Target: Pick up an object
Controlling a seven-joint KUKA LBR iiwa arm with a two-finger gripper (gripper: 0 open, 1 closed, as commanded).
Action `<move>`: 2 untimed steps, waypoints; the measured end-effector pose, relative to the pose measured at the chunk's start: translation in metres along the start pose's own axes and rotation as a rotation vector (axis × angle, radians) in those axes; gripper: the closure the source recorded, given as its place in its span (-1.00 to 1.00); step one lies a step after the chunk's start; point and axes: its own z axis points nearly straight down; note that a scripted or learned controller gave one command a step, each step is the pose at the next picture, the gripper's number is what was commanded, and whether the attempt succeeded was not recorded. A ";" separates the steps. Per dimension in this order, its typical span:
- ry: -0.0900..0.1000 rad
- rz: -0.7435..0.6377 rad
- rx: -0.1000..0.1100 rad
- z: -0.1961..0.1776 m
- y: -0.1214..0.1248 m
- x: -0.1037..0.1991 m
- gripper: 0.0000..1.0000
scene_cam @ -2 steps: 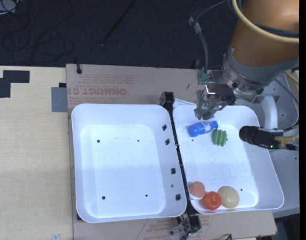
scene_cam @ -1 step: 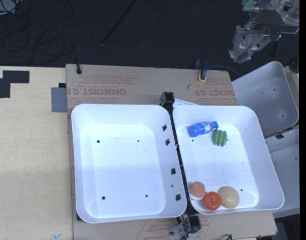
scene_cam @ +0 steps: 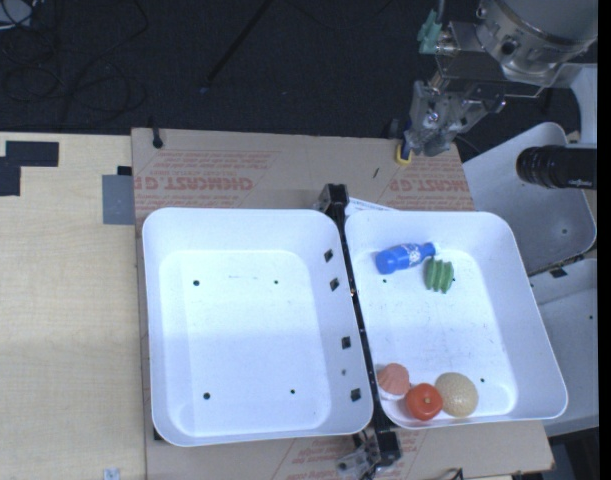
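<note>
Camera view looks down at a slant on two shallow white bins set side by side on a sheet of printed cardboard (scene_cam: 275,173) that lies on a pale wooden bench (scene_cam: 55,298). Within the right bin (scene_cam: 530,298), a small blue bottle (scene_cam: 403,257) lies on its side near the far edge, its white cap pointing toward the left bin. Just beside it, on the side away from the left bin, lies a small green ridged object (scene_cam: 440,274); the two are close but apart. At the near edge of the same bin three round things cluster together: a pale pink piece (scene_cam: 392,378) nearest the divider, a red tomato-like ball (scene_cam: 423,401) touching it, and a beige ball (scene_cam: 457,393) touching the red one. The left bin (scene_cam: 155,268) shows bare white floor with a few small dark holes. The gripper (scene_cam: 426,144) hangs high above the cardboard, beyond the far edge of the right bin, well apart from every object; whether it is released or clenched cannot be told, and nothing hangs from it.
</note>
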 end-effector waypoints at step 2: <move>-0.004 0.012 0.018 0.169 -0.086 -0.031 1.00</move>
